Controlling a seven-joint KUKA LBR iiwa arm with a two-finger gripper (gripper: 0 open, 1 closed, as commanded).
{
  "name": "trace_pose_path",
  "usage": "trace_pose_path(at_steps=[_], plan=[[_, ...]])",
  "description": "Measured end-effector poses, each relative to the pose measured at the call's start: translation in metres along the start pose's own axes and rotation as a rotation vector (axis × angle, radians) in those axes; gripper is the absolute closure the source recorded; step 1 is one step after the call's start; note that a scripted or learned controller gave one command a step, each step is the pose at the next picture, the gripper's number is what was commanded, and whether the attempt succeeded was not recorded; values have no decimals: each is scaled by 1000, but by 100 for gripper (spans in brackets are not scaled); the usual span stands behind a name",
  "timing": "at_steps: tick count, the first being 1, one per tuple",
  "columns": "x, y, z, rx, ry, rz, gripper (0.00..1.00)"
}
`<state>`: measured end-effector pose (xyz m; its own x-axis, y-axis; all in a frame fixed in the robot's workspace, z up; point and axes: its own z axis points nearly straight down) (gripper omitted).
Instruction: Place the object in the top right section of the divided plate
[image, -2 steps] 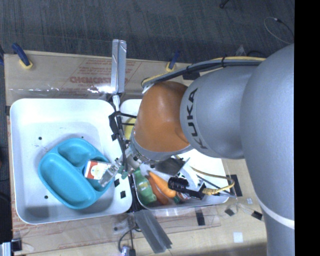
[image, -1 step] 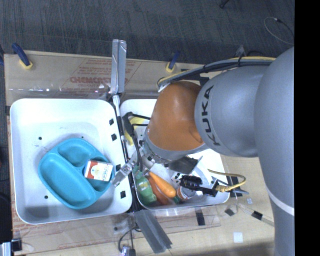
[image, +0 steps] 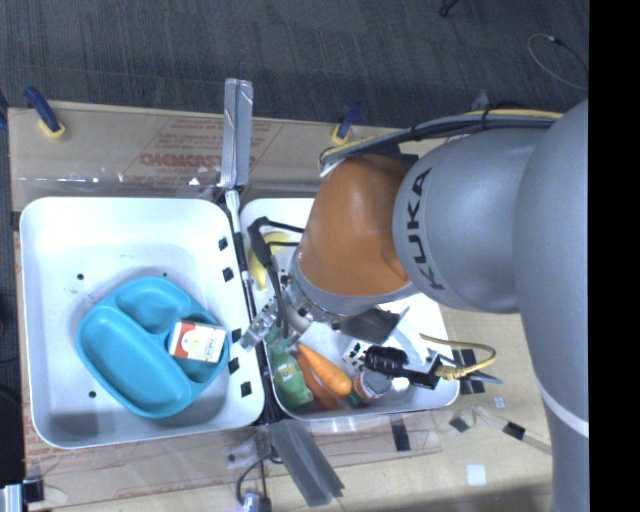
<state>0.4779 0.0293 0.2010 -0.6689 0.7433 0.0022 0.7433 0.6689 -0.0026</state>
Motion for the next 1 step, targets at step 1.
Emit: trace_pose_path(at_steps=[1], plan=[[0, 0, 0, 0, 0, -1, 0]])
